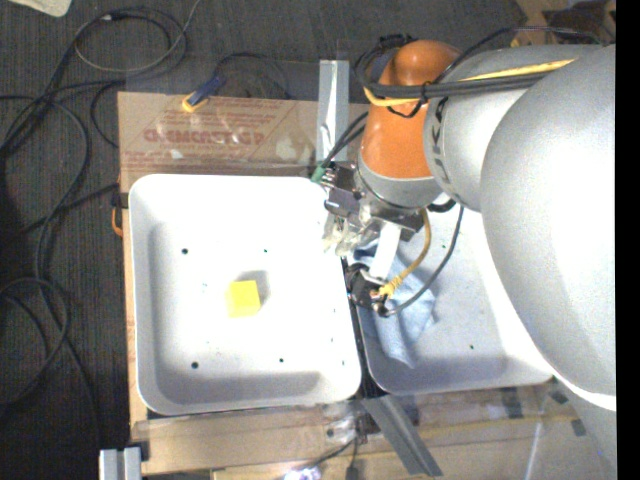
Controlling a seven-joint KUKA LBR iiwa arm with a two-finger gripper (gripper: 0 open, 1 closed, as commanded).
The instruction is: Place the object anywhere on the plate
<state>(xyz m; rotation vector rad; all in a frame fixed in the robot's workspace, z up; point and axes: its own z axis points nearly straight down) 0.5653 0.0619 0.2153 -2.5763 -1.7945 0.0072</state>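
While a yellow block (244, 297) lies in the left bin (160, 218), the gripper (350, 236) hangs over the bins' shared edge beside a blue cloth (410, 313), its state unclear.

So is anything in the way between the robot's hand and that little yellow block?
Nothing visible. The yellow block lies alone in the left bin; the hand is over the divide between bins, bare bin floor between them.
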